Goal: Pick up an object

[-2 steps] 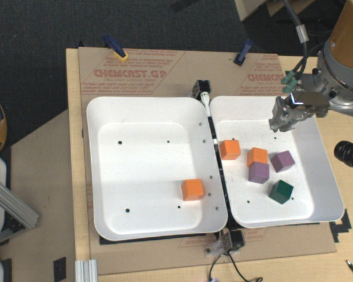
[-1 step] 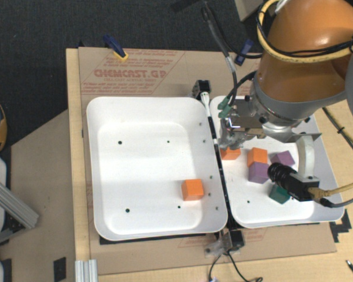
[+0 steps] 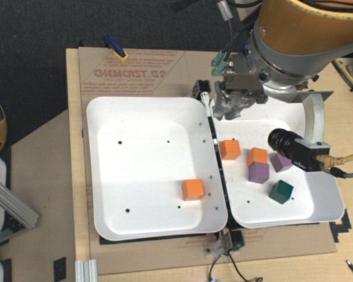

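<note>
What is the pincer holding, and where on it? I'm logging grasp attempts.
Nothing visible: the pincer hovers over the right bin's far edge, no block between its tips.

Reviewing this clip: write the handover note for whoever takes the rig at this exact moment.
Gripper: above the far end of the right bin, near the divider; nothing seen between its fingers.
Left bin: one orange cube, near-right area.
Right bin: orange cube by the divider, a second orange cube touching a purple cube, another purple block partly hidden under the black fitting, and a green cube.
Done: nothing lifted.
Left: choose an object, descend, grasp, lift.
</note>
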Robot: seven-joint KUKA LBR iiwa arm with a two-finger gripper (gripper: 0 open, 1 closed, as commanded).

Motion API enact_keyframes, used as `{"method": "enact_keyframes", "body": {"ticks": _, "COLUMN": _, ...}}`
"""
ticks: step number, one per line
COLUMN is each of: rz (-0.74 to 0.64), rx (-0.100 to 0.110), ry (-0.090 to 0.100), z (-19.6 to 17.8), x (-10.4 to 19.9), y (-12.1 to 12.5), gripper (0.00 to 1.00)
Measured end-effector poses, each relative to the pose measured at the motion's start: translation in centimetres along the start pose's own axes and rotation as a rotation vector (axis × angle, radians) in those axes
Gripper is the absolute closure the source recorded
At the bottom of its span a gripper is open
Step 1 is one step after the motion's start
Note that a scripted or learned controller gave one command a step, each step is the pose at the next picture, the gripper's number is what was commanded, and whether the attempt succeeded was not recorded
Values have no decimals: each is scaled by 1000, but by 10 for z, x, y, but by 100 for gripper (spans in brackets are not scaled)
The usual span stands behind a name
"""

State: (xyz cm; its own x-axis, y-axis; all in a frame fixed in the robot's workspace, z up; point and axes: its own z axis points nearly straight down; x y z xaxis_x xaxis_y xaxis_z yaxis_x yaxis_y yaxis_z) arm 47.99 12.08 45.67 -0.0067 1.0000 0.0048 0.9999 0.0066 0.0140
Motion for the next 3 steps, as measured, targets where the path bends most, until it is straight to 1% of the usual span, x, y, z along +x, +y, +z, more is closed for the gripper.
{"method": "enact_keyframes", "body": {"ticks": 1, "rz": 1, "rx": 4, "ry": 0, "z": -63, "x": 41, "y": 1, "gripper": 100}}
{"method": "enact_keyframes", "body": {"ticks": 2, "rz": 18, "rx": 7, "ry": -7, "z": -80, "x": -66, "y": 1, "gripper": 100}}
{"method": "enact_keyframes", "body": {"ticks": 3, "rz": 8, "rx": 31, "ry": -8, "z": 73, "x": -58, "y": 24, "gripper": 100}}
